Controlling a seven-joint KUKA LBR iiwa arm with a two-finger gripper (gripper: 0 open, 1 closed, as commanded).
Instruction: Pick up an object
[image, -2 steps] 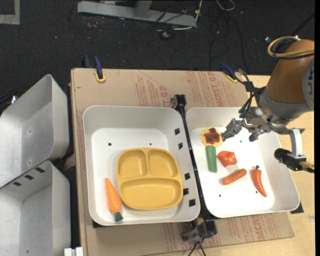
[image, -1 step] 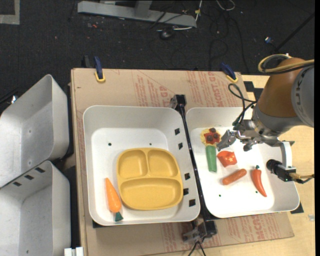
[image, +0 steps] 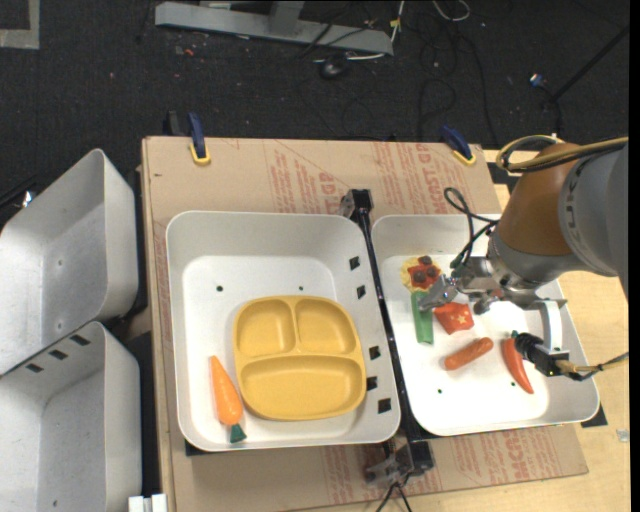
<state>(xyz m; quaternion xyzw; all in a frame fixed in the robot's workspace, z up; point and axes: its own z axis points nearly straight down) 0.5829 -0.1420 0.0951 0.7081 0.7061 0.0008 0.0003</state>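
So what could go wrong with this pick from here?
1. The gripper hangs over a tight cluster: the small red block touches the green stick, so a grasp may nudge or catch both.
2. The sausage-shaped orange piece and red chilli pepper lie close by and could get knocked aside.

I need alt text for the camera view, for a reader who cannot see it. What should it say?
A grey robot arm with an orange band reaches from the right, its gripper low over the right bin, above a red pepper piece, a green strip, a sausage and a chili. The left bin holds a yellow divided plate and a carrot.
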